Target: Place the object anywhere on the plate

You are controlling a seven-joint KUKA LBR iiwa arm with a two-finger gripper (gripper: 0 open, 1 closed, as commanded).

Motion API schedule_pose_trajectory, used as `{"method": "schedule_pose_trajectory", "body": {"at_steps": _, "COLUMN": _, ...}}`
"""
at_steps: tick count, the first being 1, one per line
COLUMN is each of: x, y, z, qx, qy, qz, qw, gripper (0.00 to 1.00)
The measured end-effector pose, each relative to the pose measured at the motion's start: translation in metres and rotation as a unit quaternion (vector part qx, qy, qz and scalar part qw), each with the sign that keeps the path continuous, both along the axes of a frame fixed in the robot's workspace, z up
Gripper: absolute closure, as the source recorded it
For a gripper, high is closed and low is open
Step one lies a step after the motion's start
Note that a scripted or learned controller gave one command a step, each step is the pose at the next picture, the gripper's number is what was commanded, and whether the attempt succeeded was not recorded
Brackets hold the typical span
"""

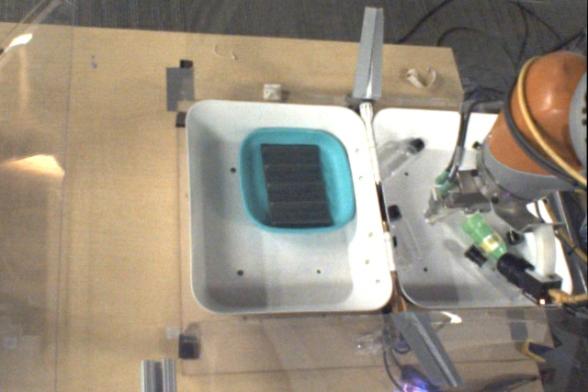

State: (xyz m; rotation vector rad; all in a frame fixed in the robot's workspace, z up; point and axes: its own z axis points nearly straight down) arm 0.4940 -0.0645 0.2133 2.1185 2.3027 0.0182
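1. Camera view, looking down at a slant: my claw [447, 197] hangs low over the right bin [432, 289], near its middle. I cannot tell whether it is spread or pressed together, and nothing plainly sits in its grip. My main worry is that closing here would catch only air, because the thing I want lies off to one side.
2. Just beside the claw, on the side nearer the camera and toward my arm, a small green object [480, 232] lies tilted on the bin floor. I judge this to be the thing to carry. It is close to the claw but not under it, and it looks rounded, so a loose pinch may let it roll or slip.
3. A little farther off, toward the bin's back left corner, rests a clear bottle-like thing [401, 151] with a dark cap, apart from the claw.
4. Farthest away, in the left bin [220, 243], sits the teal plate [344, 188]. A dark ridged slab [296, 186] covers most of its middle. A low carry could snag on the wall between the bins, and the slab leaves little bare plate for a clean landing.
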Motion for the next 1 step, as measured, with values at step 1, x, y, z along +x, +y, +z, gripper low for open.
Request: {"method": "schedule_pose_trajectory", "body": {"at_steps": 1, "x": 0.0, "y": -0.0001, "z": 0.0, "qx": 0.0, "qy": 0.0, "qz": 0.0, "qw": 1.0, "gripper": 0.0}}
